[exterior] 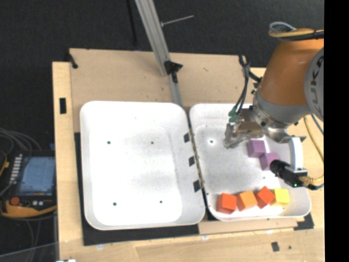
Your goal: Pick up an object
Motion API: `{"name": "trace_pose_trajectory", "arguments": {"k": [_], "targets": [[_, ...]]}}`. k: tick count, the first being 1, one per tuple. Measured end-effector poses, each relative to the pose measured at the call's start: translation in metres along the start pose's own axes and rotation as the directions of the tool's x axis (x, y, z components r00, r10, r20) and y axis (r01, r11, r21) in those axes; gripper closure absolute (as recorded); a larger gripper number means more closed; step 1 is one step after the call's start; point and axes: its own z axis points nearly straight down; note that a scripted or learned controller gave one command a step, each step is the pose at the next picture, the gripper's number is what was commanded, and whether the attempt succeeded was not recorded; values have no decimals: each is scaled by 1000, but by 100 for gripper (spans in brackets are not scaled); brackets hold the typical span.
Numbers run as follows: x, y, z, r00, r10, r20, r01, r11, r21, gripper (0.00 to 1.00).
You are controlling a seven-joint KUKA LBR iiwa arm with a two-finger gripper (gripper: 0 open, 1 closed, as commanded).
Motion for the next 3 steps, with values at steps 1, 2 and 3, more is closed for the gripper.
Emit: {"name": "trace_pose_trajectory", "arguments": {"k": [1,2,3], "targets": [[46,2,20,1000,0,0,0,1000,1,100],[96,-2,28,1000,2,-1,-2,1000,0,100],[140,4,30,1000,-1,-1,1,1000,-2,100]]}}
